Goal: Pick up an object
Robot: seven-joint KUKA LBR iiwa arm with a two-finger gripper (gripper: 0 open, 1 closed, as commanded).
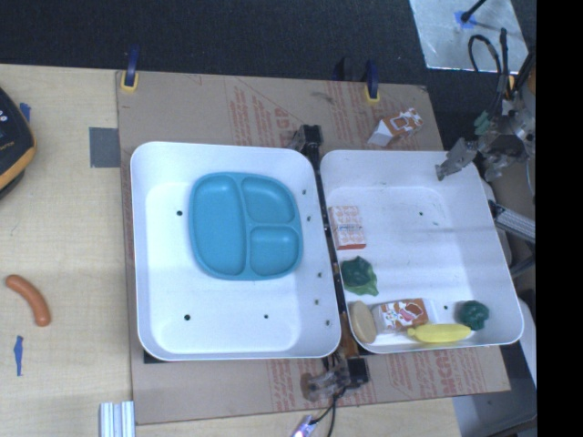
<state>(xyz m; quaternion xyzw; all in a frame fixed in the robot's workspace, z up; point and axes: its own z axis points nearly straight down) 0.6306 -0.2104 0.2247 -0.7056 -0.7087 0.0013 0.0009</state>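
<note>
Nearest the camera, along the right bin's front wall, lie a tan disc, a small carton, a yellow banana and a dark green item. Left bin holds a blue divided plate. Gripper hovers at the right bin's far right corner; whether it is clenched cannot be told.

Grey metal hand of angular, blocky parts at the arm's tip, bulkier grey wrist housing behind it, black looped cable above, details blurred
</note>
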